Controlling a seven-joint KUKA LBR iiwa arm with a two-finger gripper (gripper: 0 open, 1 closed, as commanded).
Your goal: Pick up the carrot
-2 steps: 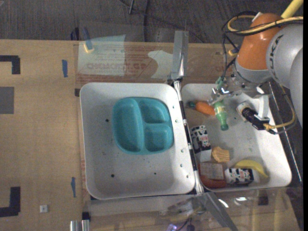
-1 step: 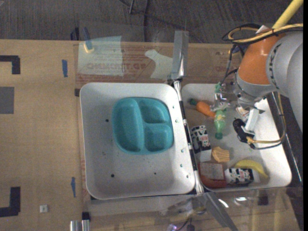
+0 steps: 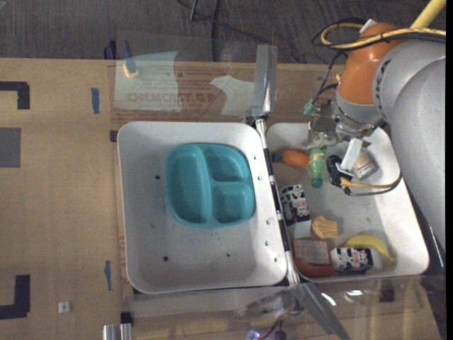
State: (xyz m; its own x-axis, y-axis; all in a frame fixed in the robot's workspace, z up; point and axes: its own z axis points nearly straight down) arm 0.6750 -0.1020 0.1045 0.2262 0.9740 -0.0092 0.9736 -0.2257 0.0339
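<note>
**Hand down at the carrot, grasp not confirmed**

The carrot [image 3: 292,158] lies in the right bin [image 3: 407,211], up at that bin's 11 o'clock corner, close to the divider between the two bins, its orange body running roughly 9 to 3 o'clock. The hand [image 3: 318,163] hangs just at the carrot's 3 o'clock end, below the arm's orange band [image 3: 361,69], with a green part of it touching or overlapping the carrot's tip. From this slant the wrist and cables cover the working end, so I cannot tell how far open the hand is, nor whether it has hold of anything.

Progress, as a judgement: the approach looks done, since the hand is low in the bin and right at the target. The lift is not done; the carrot appears to rest on the bin floor. What is left is to close on it securely, if that has not happened, and raise it clear.

Other things share the right bin: a small carton [image 3: 294,201] at 6 o'clock from the carrot, a chip-like piece [image 3: 325,226] below that, a banana [image 3: 371,245] and a second carton [image 3: 352,259] toward the 5 o'clock corner. A white can [image 3: 361,163] sits just at 3 o'clock of the hand.

The left bin [image 3: 141,246] holds a teal plate [image 3: 210,184] with compartments, well apart from the action. Both bins stand on the worktop [image 3: 56,190].
</note>
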